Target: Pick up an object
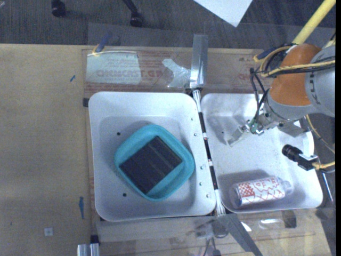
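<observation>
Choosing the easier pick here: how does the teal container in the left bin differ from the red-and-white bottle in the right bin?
The teal container is wide, squarish and flat-topped with a dark lid or insert; the bottle is narrow and cylindrical. The container sits near the middle of the left bin; the bottle lies on its side by the right bin's near wall. Both lie apart from the claw.

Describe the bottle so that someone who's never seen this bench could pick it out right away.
Find the two white bins side by side and take the right bin, where the arm reaches in. The bottle lies on its side along that bin's near edge, clear with a red-and-white patterned label, unlike the teal container in the left bin.
</observation>
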Robot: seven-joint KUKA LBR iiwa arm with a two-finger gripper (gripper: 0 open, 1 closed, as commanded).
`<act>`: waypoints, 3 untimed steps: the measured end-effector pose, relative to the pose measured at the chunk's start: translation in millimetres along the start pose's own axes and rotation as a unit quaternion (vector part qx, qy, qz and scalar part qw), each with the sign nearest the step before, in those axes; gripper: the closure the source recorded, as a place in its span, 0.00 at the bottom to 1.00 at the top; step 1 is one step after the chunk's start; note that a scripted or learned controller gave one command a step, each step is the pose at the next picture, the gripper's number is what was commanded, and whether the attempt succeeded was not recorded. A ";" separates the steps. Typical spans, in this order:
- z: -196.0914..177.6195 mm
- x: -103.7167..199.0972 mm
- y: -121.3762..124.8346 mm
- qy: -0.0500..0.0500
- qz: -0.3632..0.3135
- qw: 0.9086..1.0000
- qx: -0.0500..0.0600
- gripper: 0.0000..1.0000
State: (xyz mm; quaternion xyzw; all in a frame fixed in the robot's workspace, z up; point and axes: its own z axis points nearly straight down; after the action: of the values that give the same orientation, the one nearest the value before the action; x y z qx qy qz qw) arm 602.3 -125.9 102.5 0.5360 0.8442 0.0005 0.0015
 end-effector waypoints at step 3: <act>-32.1 34.4 -41.7 0.001 -0.027 1.000 0.001 0.00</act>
State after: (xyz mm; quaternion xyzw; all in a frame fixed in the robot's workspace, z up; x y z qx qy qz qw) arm 549.8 -112.5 134.4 0.5126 0.8586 0.0002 0.0005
